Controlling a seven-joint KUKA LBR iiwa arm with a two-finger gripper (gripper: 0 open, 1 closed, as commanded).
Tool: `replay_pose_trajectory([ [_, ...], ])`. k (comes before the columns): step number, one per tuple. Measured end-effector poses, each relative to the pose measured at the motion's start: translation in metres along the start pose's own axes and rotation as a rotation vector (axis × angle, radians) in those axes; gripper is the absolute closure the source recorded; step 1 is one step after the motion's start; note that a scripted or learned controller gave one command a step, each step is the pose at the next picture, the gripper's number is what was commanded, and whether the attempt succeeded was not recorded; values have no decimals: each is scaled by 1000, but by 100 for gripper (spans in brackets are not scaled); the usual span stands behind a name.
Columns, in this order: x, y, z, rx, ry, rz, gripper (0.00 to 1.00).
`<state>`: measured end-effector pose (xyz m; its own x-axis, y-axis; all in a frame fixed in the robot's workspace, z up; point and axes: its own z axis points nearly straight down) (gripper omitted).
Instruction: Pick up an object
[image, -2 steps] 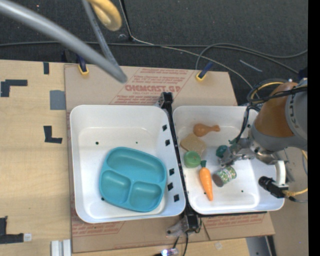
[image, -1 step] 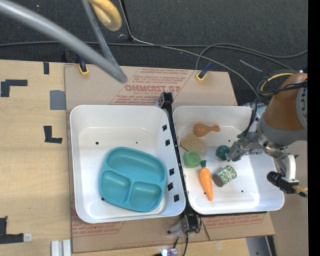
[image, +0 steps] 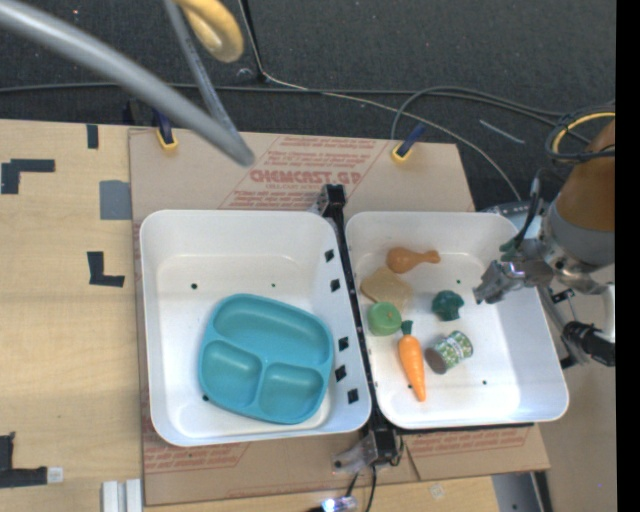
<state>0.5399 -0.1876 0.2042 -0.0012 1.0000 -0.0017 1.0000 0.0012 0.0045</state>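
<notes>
On the far left, the left bin (image: 160, 240) holds a teal divided tray (image: 265, 358), lying flat in the bin's lower middle with three compartments and nothing in them. Across the black divider (image: 345, 290), the right bin (image: 530, 400) carries the candidates for picking. Nearest the divider sit a pale tan block (image: 386, 288) and, just below it, a round green toy vegetable (image: 384, 319); a toy carrot (image: 412, 367) lies beneath that, pointing down toward the bin's lower edge, its leafy top near the green piece. Above them a brown toy drumstick (image: 408, 259) lies alone near the bin's upper wall. Further right are a small dark green piece (image: 447, 304) and, below it, a small can (image: 451, 351) with a green label, tipped on its side close to the carrot. At the right rim, the gripper (image: 493, 285) hangs over the bin's upper right part, near the dark green piece but touching nothing; whether its grip is spread or closed I cannot tell, since the fingers blur into dark shapes. The pick looks not yet begun. The dark green piece is the closest target and stands apart from its neighbours, so a straight descent centred over it seems safest; the carrot and can are close enough together to risk a nudge.
</notes>
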Motion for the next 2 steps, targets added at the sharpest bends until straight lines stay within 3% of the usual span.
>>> replay_pose_trajectory([
  [1, 0, 1, -9, 3, 2, 0, 100],
  [2, 57, -9, -3, 7, 3, -4, 100],
])
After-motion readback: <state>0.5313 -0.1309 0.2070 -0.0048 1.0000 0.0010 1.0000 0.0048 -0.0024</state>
